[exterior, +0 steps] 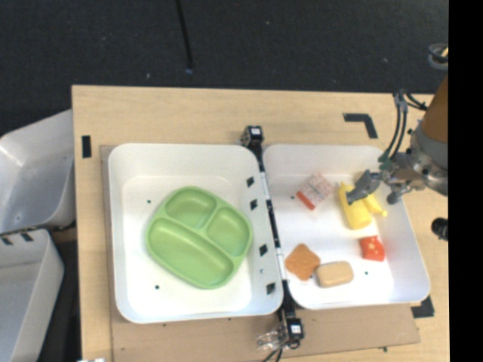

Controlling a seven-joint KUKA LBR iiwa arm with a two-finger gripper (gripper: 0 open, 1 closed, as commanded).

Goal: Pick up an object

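Left bin (121, 202): shallow white plastic tray on the light wooden table (166, 111), carrying 1 green plastic divided plate (198, 236) with 3 compartments, lying flat, roughly centred. Nothing to grab there apart from the plate.

Right bin (407, 277): same white tray, 5 small items. Going left to right: a round tan cookie-like toy (303, 262) near the divider, a small pink-and-white packet with an orange-red end (313, 191) further up, a beige bun-shaped toy (334, 274) just beside the cookie, a yellow blocky plastic toy (358, 213) mid-bin, and a small red toy block (372, 248) just below it.

Gripper (375, 188): grey, coming in from the right, sitting at the top edge of the yellow toy. The fingers (365, 184) look spread apart, the left one overlapping the yellow toy's upper end; the other is up-right of it. Nothing is visibly clamped between them, so I read it as not gripping yet. Contact vs hovering: can't tell from this angle.

Likely target: the yellow toy, right under the fingers.

Risks:
- Fingers look offset toward the toy's top end, so closing there may pinch a corner and the toy pivots or squirts out.
- Smooth, irregular shape means it could slip on lift.
- A descent off-centre could shove it into the red block.
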